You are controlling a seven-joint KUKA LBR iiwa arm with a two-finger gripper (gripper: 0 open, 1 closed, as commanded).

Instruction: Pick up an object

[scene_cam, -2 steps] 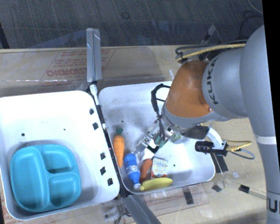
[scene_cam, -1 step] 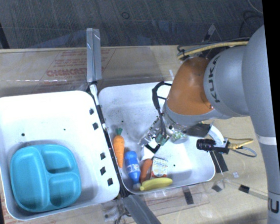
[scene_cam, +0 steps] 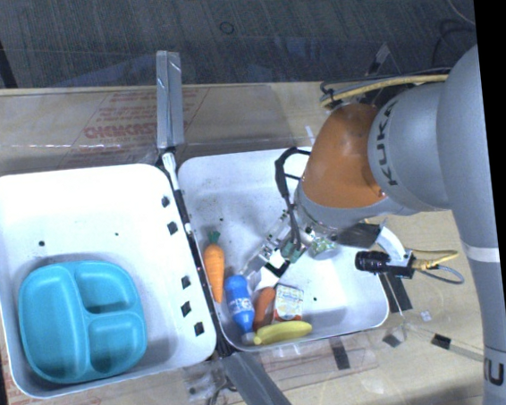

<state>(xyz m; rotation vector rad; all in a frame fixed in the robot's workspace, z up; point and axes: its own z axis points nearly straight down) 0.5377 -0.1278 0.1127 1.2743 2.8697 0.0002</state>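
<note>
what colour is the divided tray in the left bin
Light blue; the tray shows clearly in the camera view.

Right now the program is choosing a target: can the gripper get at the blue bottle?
Probably yes. The gripper hangs just right of the blue bottle, whose top is uncovered; the carrot alongside crowds it.

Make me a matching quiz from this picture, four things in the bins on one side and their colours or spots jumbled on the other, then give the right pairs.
Things:
1. tray
2. carrot
3. bottle
4. banana

Descriptions:
A. yellow, lying along the right bin's near edge
B. light blue, with compartments, in the left bin
C. orange, by the right bin's left wall
D. dark blue, between the carrot and the banana

Pairs: 1-B, 2-C, 3-D, 4-A
</note>
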